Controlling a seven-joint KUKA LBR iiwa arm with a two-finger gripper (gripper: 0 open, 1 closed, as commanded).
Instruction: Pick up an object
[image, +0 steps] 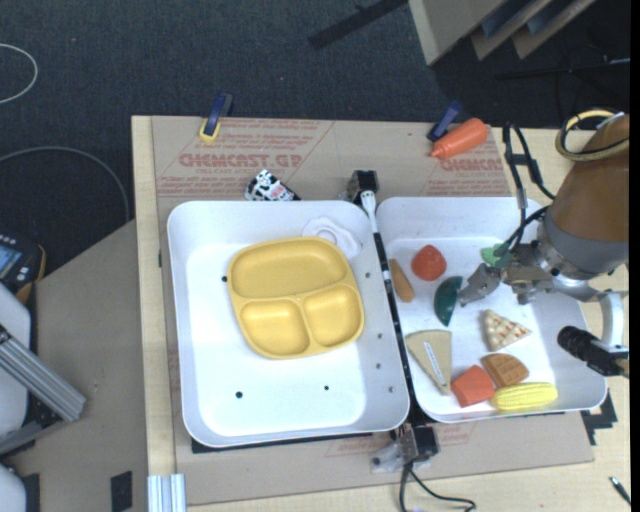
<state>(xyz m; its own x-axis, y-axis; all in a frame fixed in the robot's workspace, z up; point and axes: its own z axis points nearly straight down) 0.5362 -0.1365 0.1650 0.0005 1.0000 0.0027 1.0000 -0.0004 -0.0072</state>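
Note:
The right bin (470, 222) holds several toy foods: a red tomato (429, 262), a brown hot dog (401, 281), a dark green piece (446, 298), a pizza slice (503, 328), a tan wedge (430, 356), an orange-red block (472, 384), a brown bun (506, 368) and a yellow corn cob (525, 397). My gripper (502, 290) hangs low over the bin's middle, just above the pizza slice and right of the dark green piece. Its fingers stand open, with white bin floor between them. A small green piece (491, 254) peeks out beside the wrist.
In the left bin (200, 330) lies a yellow divided plate (293, 297), with a crumpled white item (336, 234) at its far edge. On the bench behind the bins are an orange carrot (460, 138), a cow-patterned toy (268, 186) and a blue-yellow clamp (213, 118).

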